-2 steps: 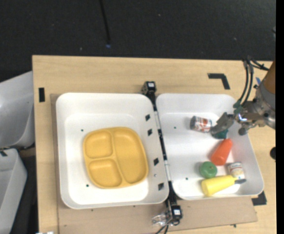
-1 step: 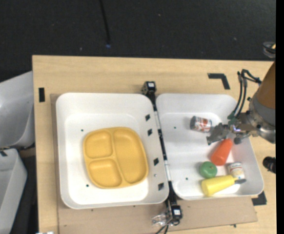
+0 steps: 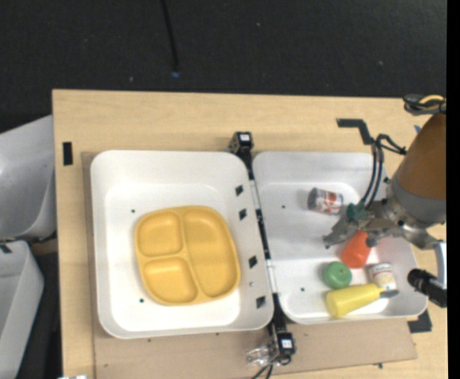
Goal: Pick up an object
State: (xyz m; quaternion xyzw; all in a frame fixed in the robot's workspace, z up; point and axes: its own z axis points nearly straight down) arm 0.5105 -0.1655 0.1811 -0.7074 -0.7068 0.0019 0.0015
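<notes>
Orange object (image 3: 356, 250), a small cone-like piece, lies in the right bin (image 3: 293, 181), in its right half, with its broad end toward the bin's near side and its narrower end up under the claw (image 3: 355, 226). Its long axis runs roughly from the far-right down to the near-left, only slightly off upright in the view. The claw sits right over its upper end, touching or nearly so; whether the claw is open or closed on it I cannot tell, since the dark metal parts blur together there.

Just below it is a green round piece (image 3: 337, 274), and beside that a small jar (image 3: 381, 275) with a pale lid. A yellow bottle (image 3: 358, 298) lies along the near wall, its long axis nearly level, neck pointing right. A small can (image 3: 326, 200) lies on its side farther back.

The left bin (image 3: 111, 212) carries a yellow divided plate (image 3: 187, 254) with three compartments. Both bins rest on a light wooden bench (image 3: 214, 117), against a dark floor.
</notes>
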